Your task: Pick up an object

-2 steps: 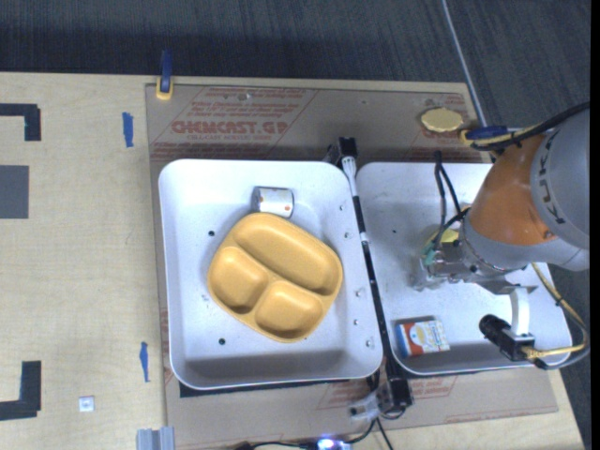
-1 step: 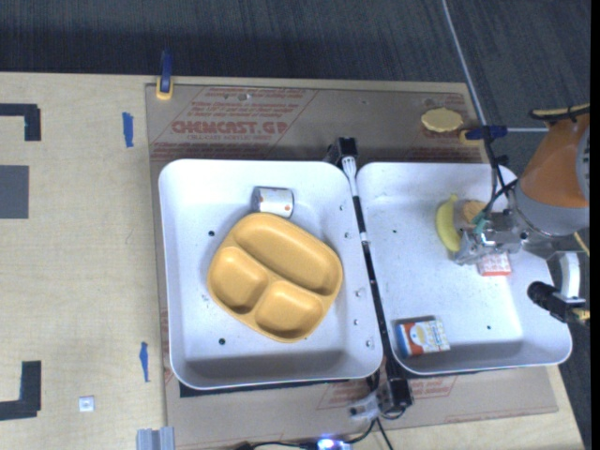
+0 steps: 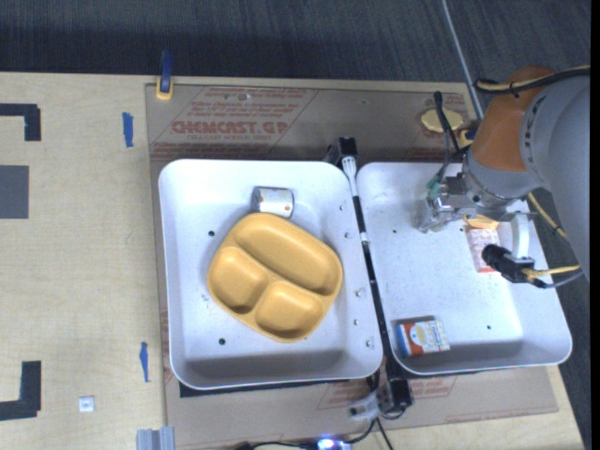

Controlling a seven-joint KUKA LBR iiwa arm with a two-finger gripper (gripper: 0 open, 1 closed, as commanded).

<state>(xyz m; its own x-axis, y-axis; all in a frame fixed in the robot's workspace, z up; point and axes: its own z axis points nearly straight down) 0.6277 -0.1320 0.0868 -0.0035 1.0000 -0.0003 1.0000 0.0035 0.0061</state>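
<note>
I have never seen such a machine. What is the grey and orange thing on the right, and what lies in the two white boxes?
It is a robot arm, seen by one fixed camera looking down at a slant. Its hand hangs over the right bin; whether it holds anything I cannot tell. The left bin holds a yellow tray with three hollows and a small silver thing behind it. The right bin holds a small carton near the front and a red and white packet beside the arm.
</note>
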